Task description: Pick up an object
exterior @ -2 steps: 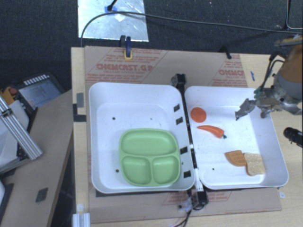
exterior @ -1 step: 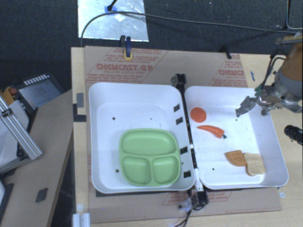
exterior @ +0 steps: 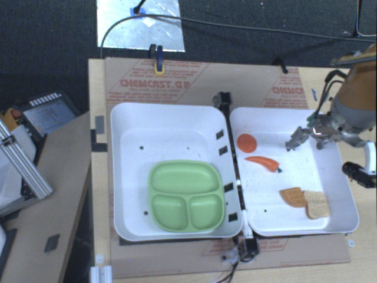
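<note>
1. Grey metal marks the pincer, at the right of the frame, above the upper part of the right bin. We see two fingers spread apart, one toward the left, one toward the lower right, with nothing between them.
2. We judge the step in hand to be the approach: nothing is gripped yet. The nearest candidates lie left of the pincer and lower: a round orange-red slice and, just below it, an orange chili pepper, apart from each other.
3. To do this well, we would centre the spread fingers over one item, come straight down, and close across the pepper's narrow width rather than its length.
4. Toward the lower right of that bin lie a brown bread-like piece and a paler piece, touching.
5. The left bin holds a green divided tray.
6. Nothing blocks the pepper; the flat slice may slip the fingers, and the bin's wall rises near the pincer.
</note>
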{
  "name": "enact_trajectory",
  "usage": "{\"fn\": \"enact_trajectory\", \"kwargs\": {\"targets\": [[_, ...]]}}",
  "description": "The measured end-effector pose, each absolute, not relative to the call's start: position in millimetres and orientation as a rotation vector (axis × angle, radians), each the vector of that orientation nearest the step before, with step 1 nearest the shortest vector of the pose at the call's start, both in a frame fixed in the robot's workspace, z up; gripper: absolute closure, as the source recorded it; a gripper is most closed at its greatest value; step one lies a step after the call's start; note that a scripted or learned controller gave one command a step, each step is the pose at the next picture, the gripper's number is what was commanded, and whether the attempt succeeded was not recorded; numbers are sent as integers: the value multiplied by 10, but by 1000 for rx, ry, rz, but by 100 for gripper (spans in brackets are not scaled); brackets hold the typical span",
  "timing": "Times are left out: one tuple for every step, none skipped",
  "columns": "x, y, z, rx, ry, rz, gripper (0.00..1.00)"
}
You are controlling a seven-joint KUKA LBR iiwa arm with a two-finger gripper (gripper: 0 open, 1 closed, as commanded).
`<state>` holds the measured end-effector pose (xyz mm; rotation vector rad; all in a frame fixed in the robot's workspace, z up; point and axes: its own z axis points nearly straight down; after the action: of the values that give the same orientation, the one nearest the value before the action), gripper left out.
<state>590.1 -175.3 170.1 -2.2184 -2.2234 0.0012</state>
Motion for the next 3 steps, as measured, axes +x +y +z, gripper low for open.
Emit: {"fn": "enact_trajectory", "kwargs": {"targets": [[5830,-1765,1114,-2219,-2222,1,0],[5835,-1760,836,-2219,-2223,0,0],[5848,-1764,958,-2222,-2226,-3,100]]}}
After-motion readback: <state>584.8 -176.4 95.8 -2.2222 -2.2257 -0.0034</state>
